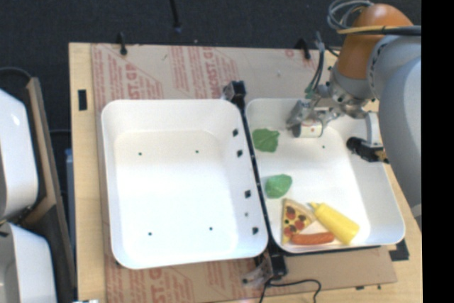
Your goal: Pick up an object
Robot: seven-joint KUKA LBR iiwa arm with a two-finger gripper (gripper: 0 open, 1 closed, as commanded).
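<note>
Hovering at the far edge of the right white bin [369, 220], the gripper [310, 121] carries nothing visible, its state indeterminate; the nearest flat green piece [267, 140] lies unlifted, so the pick remains outstanding.

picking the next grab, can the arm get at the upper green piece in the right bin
Probably yes. The gripper hangs over the right bin, just right of the green piece, which lies alone with nothing on it; the divider sits close.
</note>
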